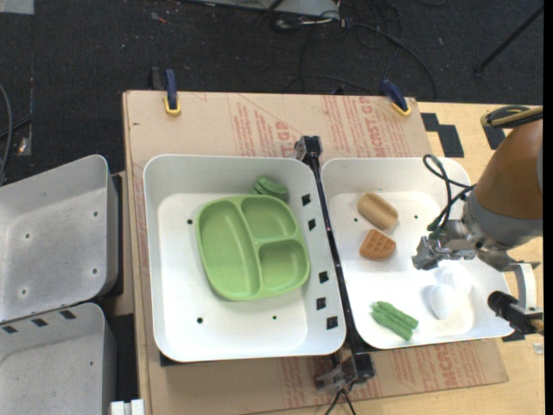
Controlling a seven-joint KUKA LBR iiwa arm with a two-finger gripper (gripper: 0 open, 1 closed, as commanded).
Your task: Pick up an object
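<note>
Gripper (429,255) at right of frame hovers above the white object (441,300), seemingly lining up; jaw state indiscernible.

Bench (225,115): cardboard-covered top, bearing two white bins, left (168,232) and right (346,175), touching side by side.

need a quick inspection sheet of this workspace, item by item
surface: cardboard-topped bench bearing left bin and right bin
job's things: right bin holds bread roll, waffle piece, green beans, white object
clutter: green divided plate and small green item in left bin
grippers: gripper low over right bin, between waffle piece and white object; nothing seen held
cables: black cables on floor behind bench
surroundings: dark floor; white metal panels at left; clamps on bench's far edge
</note>
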